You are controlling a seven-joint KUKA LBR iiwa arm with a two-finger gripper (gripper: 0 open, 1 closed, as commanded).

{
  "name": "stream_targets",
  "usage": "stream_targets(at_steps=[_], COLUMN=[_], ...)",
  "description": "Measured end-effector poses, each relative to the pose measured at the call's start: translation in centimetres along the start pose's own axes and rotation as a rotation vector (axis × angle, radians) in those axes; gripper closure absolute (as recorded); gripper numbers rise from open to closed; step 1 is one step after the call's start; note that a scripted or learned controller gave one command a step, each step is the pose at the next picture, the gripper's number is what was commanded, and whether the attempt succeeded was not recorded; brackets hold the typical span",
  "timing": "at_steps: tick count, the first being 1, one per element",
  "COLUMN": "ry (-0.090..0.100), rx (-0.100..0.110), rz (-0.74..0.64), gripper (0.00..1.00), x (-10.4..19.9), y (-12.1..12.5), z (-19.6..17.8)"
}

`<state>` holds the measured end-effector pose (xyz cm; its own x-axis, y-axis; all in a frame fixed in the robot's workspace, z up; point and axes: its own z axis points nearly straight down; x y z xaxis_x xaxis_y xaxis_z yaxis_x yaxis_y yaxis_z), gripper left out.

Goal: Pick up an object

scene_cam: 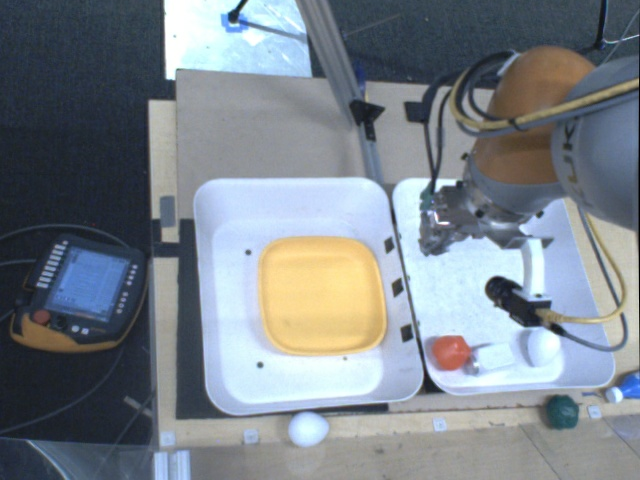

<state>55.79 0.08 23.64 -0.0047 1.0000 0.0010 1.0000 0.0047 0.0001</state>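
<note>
Claw [437, 230] hangs over the far left part of the right bin [590, 373]; finger state cannot be told, too dark and blurred. Left to right: one teach pendant [75, 293] off the table; left bin [215, 213] holding one yellow plate [322, 294]; one white egg-shaped object [308, 429] on the table near edge. Right bin, near side: one red object [449, 351], one pale item [492, 358] of unclear shape, one white ball [542, 346]. One green ball [562, 411] outside. Arm [590, 128] hides the bin's far right.

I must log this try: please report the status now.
Gripper over right bin, upper left. Nothing seen held. Red object and white ball at near wall.
</note>
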Motion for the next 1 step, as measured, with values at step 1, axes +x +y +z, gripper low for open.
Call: stream_targets(at_steps=[1], ry=[0.0], rx=[-0.001], rz=[0.001], gripper=[1.0], x=[4.21], y=[-0.75], z=[-0.11])
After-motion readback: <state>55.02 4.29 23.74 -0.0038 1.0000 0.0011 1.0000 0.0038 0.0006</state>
